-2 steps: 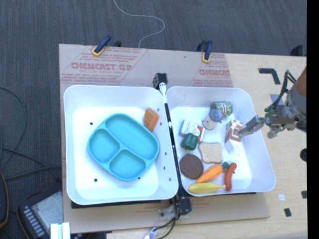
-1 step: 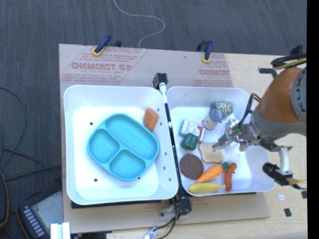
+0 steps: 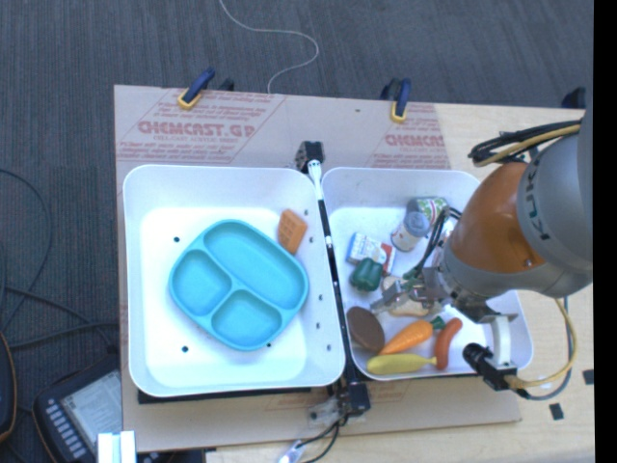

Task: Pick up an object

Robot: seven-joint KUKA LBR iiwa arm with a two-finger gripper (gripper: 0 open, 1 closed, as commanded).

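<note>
The arm (image 3: 540, 225) is thick and round, with a smooth grey shell. Above the wrist it has a wide orange band (image 3: 487, 230) with a soft shine. Black cables with a thin yellow one (image 3: 516, 141) run along its top side. Near the wrist there are dark metal parts and thin wires. A white bracket (image 3: 503, 336) with a black piece (image 3: 482, 363) sits under it, and one more yellow cable (image 3: 557, 360) makes a loop there.

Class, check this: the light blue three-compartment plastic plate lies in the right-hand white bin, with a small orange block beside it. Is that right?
Not quite. The camera view shows the light blue three-compartment plastic plate in the left-hand white bin, not the right-hand one. The small orange block does lie beside it, at its upper right edge.
</note>
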